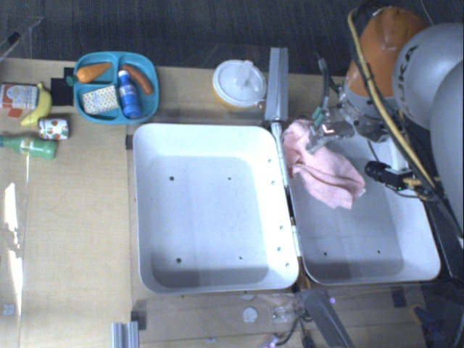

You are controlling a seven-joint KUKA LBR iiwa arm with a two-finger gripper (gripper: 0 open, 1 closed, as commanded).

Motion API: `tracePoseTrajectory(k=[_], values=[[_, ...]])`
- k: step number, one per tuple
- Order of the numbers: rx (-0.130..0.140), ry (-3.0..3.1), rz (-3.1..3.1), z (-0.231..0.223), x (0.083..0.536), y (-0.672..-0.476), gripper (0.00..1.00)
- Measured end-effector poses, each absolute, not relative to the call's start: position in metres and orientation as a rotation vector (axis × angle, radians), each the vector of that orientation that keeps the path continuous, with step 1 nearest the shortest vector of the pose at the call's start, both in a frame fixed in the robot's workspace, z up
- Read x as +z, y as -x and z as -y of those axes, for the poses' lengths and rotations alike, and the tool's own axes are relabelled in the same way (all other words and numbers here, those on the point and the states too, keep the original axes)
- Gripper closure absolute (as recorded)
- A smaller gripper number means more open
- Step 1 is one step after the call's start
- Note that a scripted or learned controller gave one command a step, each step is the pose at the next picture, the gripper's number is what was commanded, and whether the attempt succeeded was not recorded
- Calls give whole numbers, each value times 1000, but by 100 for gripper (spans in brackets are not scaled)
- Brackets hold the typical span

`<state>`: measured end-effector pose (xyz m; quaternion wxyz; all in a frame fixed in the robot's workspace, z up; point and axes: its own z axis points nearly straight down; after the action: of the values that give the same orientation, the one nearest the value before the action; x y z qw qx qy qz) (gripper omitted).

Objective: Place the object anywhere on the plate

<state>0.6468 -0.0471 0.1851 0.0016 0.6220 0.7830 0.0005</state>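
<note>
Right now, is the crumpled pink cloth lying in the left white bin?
No, the crumpled pink cloth lies in the right white bin, by its far left corner.

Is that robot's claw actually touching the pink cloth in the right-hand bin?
Touching. In the camera view the gripper comes down right on the top edge of the pink cloth, with no gap showing between them.

Far left on the bench: blue tray (148,75) with toy food, banana (38,106), can (54,128), green bottle (29,146). Yellow lidded cup (239,84) far of left bin (210,207).
</note>
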Motion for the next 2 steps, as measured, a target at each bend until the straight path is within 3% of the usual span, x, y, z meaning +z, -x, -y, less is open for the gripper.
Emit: tracePoseTrajectory(k=[1, 2], values=[[4, -1941, -2465, 45, 225, -648, 100], [2, -1409, -2806, -4, 216, -626, 100]])
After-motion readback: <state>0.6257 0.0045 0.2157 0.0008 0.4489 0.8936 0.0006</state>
